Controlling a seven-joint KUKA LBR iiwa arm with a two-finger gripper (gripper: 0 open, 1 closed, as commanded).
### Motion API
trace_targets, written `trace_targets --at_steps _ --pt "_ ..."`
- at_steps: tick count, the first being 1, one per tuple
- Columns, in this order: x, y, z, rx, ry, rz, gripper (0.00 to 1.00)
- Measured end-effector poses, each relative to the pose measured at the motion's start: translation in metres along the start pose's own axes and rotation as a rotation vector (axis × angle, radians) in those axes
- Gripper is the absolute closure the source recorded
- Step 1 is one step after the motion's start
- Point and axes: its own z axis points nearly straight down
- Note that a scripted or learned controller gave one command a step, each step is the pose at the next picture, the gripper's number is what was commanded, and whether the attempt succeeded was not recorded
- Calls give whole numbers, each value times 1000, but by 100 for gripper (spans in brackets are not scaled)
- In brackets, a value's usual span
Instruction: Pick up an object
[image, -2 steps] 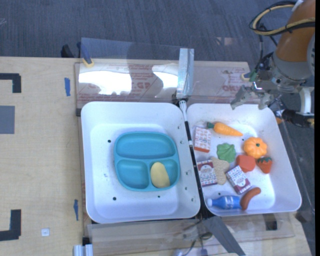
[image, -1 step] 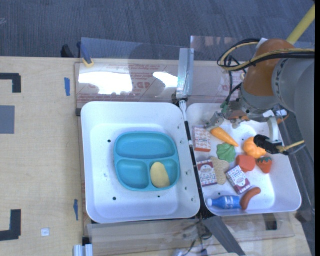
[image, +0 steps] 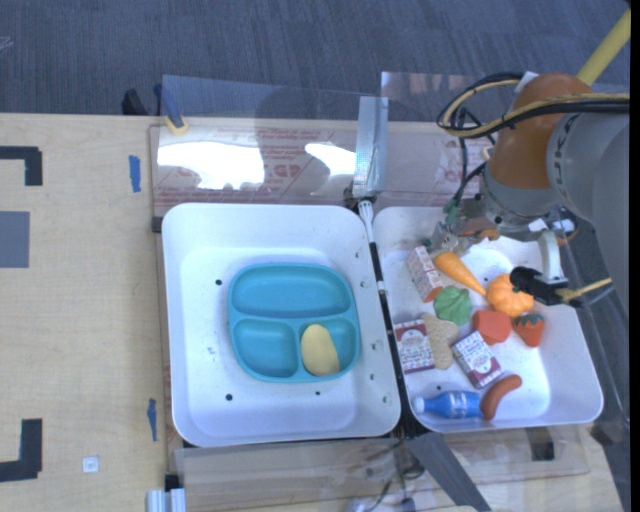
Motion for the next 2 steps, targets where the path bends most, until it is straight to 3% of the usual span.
trace_targets --at_steps 1,2 --pt "45 0 -99 7 2 161 100" --pt "45 -2 -94 15 2 162 0"
